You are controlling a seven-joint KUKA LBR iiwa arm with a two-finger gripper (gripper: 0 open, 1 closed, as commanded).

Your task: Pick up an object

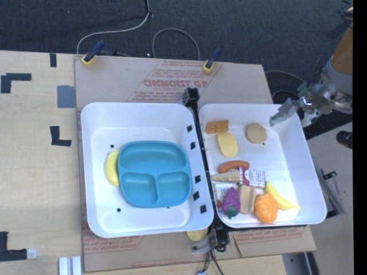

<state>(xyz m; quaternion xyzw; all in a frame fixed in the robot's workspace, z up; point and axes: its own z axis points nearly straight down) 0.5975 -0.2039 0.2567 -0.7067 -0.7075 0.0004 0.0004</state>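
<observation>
Toy food crowds the right bin (pixel 307 171), piled toward its near edge, an orange (pixel 265 208) and a banana (pixel 281 196) among it. Farther back a round cookie (pixel 256 133) lies alone, just left of the hand (pixel 287 112), which hovers over the bin's far right rim, seemingly empty; whether it's spread or closed I cannot tell.

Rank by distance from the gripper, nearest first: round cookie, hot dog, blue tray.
Gripper sits at the right bin's far right rim.
1. Round cookie, far right of the right bin.
2. Hot dog, middle of the right bin.
3. Blue tray, left bin.
</observation>
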